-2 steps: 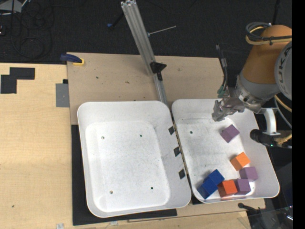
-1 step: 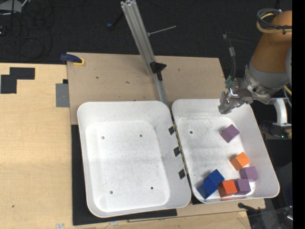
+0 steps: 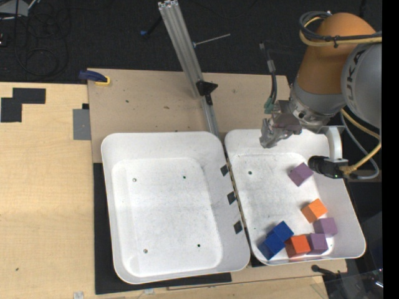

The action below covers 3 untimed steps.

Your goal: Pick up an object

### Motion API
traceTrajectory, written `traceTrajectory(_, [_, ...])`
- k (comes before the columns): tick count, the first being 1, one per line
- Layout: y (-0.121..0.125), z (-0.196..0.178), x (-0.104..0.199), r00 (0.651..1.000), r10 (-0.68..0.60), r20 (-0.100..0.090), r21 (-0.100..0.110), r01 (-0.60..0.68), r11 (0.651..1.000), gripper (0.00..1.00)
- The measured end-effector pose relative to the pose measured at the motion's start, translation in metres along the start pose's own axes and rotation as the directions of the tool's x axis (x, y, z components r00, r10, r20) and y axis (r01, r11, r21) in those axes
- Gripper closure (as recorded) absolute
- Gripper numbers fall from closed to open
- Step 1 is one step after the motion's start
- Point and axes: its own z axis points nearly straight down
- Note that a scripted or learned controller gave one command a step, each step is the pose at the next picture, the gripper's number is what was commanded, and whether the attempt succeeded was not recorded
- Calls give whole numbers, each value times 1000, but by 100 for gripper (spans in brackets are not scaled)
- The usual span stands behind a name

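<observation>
End effector point(image 3: 273, 133) hangs over the far-left part of the right bin point(image 3: 262, 192), just inside that bin's far rim. Can't tell if it's wide or narrow, the angle hides the gap. Arm point(image 3: 340, 39) enters from the right bin's far-right side, orange band up top.

Pick candidates are all on the right bin's floor, all apart from the end effector:
- lone purple block point(image 3: 300, 174): right of the bin's centre, closest one to the end effector, tilted corner-on
- orange block point(image 3: 314, 210): toward the bin's near-right side, near the right wall
- mid purple block point(image 3: 325, 227): just beyond the orange block, closer to the near-right corner; whether the two touch is unclear
- corner purple block point(image 3: 318, 243): in the near-right corner, up against the mid purple block
- red-orange block point(image 3: 298, 246): touching the corner purple block's left side, at the bin's near rim
- blue block point(image 3: 276, 240): left of the red-orange block, along the near rim, rotated

Left bin point(image 3: 109, 148) butts against the right bin's left wall, with black clips point(image 3: 232, 197) along the seam. Both sit on the tan surface point(image 3: 149, 101). An aluminium rail point(image 3: 182, 45) slants up from the surface beyond the right bin's far-left corner.
</observation>
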Motion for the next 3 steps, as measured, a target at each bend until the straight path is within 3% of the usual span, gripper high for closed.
traceTrajectory(3, [42, 24, 146, 1000, 1, 1, -2, -1, 1000, 100])
